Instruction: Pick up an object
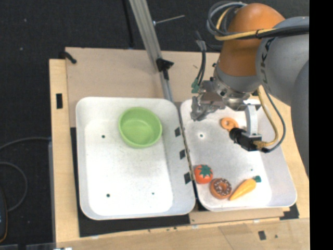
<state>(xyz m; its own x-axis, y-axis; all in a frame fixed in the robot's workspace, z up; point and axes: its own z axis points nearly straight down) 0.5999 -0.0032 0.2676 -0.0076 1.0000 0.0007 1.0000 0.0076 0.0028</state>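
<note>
My gripper (198, 112) hangs over the far left corner of the right bin (270, 163), under the orange wrist band. Nothing shows between its fingers. In that bin lie a small orange piece (228, 123) just right of the gripper, a red tomato (203, 174) at the near left, a brown frosted donut (220, 188) beside it, and an orange carrot (243, 188) to the donut's right. A green bowl (140, 127) sits upright in the left bin (93, 181), well left of the gripper.
A slanted metal pole (148, 35) with a black clamp rises behind the bins. A black cable connector (245, 138) dangles from the arm over the right bin's middle. The wooden bench (104, 72) surrounds both bins.
</note>
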